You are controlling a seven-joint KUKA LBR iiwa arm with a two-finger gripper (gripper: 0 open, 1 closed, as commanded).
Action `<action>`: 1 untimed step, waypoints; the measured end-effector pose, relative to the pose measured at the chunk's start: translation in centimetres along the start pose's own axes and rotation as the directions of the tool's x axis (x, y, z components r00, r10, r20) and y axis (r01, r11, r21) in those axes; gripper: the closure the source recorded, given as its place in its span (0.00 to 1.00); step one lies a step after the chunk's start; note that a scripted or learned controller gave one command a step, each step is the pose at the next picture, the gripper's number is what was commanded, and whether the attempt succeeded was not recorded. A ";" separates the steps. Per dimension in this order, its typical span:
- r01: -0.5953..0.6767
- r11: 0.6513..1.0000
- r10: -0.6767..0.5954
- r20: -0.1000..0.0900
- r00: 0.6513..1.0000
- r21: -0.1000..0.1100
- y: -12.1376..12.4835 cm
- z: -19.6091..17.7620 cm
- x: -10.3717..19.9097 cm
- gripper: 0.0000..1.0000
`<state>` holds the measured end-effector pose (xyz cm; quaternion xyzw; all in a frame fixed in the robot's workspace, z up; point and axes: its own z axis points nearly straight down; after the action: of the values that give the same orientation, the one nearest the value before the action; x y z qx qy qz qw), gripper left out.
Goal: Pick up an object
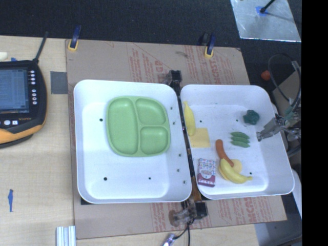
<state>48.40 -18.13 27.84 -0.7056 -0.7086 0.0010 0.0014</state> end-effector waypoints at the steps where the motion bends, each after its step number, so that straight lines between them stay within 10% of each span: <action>1: 0.002 1.000 -0.002 0.000 1.000 0.003 1.8 9.8 5.2 0.00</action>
<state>50.18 -12.92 18.07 -0.7050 -0.7092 0.0020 0.0025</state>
